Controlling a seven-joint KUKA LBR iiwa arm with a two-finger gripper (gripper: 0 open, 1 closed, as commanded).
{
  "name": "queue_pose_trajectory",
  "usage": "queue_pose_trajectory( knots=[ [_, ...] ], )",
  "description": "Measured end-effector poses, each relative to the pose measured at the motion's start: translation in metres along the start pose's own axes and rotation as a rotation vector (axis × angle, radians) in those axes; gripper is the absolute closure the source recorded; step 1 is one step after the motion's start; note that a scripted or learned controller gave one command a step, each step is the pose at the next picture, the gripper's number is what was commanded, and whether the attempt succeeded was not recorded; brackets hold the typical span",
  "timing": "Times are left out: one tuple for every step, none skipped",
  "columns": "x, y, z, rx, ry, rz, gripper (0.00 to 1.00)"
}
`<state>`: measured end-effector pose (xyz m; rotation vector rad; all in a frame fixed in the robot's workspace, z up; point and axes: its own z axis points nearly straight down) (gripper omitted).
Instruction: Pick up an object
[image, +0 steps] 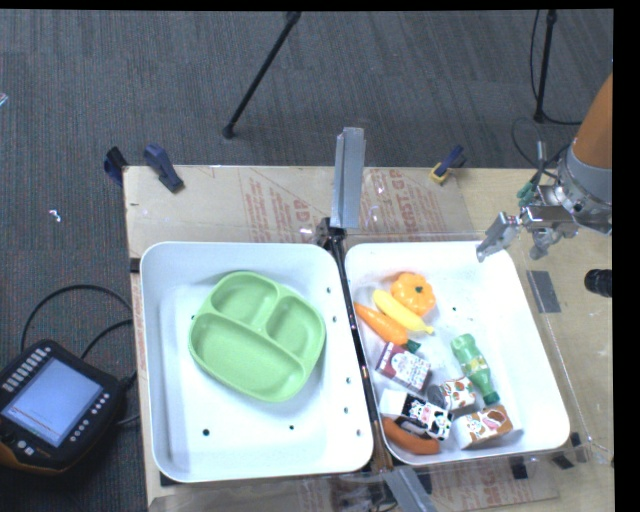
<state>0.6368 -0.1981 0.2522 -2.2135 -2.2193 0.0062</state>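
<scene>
Two white bins sit side by side: the left bin (160, 350) holds a green divided plate (258, 335), the right bin (530, 330) toy food including a green bottle (474, 368). At upper right the gripper (520, 233) hangs spread, holding nothing.

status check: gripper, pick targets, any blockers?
Gripper above the right bin's far right corner, nothing between its fingers. Toy food pile untouched in that bin: pumpkin, banana, green bottle. Green tray alone in the left bin. No blockers.

Green plate (258, 335), orange pumpkin (414, 292), yellow banana (401, 311), white bins (160, 300).
</scene>
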Motion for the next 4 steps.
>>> queue_pose_trajectory(
  knots=[
    [0.025,-0.02,0.123,0.002,0.001,-0.05,0.0],
    [-0.008,-0.053,0.17,0.003,0.011,0.093,0.0],
    [0.02,-0.104,0.17,0.002,0.002,0.217,0.0],
    [0.037,-0.116,0.146,0.004,0.003,0.301,0.0]
  ],
)
